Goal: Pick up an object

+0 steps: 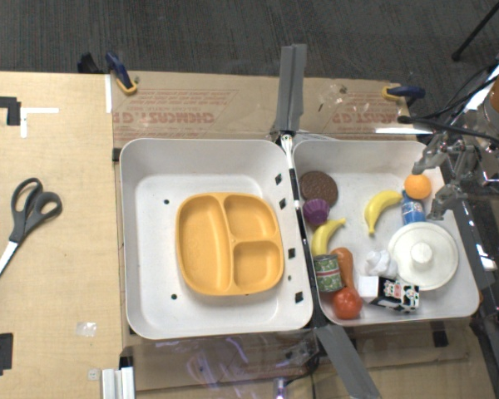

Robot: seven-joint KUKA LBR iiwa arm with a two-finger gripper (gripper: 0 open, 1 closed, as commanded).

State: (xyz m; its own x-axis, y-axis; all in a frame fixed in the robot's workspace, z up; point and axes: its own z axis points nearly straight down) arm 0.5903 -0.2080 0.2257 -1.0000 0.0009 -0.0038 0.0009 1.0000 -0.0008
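My gripper (437, 175) hangs over the right bin's (349, 152) far right edge, fingers apart and nothing between them. An orange ball (417, 186) lies just left of it, above a blue bottle (412, 212). The same bin holds two bananas (381, 209) (327, 235), a brown disc (318, 188), a purple piece (315, 213), a green can (326, 274), a carrot (344, 262), a red tomato (347, 304), a white lidded bowl (422, 256) and a black-and-white carton (397, 293).
A yellow divided plate (230, 243) lies in the left bin (141, 223). Scissors (25, 214) rest on the bench at the left. Clamps (121, 73) (403, 92) pin the cardboard behind the bins. A grey divider bar (291, 86) stands between them.
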